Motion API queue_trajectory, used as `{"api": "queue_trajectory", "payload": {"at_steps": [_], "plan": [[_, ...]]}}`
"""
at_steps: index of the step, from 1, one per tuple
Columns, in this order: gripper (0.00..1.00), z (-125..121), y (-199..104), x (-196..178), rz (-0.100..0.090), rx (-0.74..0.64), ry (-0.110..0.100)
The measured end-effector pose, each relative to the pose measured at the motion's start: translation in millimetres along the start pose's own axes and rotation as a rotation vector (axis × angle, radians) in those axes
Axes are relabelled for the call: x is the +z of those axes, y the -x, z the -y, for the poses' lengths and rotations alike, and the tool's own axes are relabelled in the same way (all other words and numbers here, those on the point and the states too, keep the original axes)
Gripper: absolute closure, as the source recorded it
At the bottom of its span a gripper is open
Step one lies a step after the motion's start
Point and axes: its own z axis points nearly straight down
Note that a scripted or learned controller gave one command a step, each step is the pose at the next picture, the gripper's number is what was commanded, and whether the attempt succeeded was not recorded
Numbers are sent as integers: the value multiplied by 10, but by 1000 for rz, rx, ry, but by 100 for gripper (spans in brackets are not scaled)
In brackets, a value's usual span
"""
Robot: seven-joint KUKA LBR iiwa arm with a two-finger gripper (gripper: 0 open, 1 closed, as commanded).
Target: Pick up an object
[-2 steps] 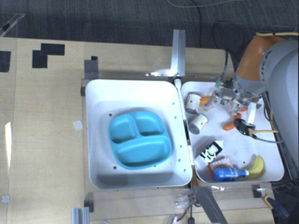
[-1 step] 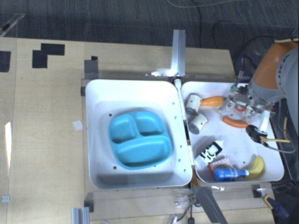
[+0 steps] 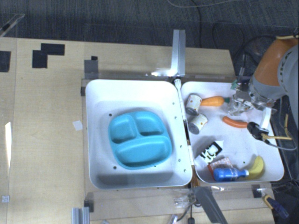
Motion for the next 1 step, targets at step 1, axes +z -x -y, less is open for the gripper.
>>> {"api": "queue_trajectory", "payload": {"at_steps": [1], "plan": [[100, 20, -411, -1388, 3, 4, -6]]}}
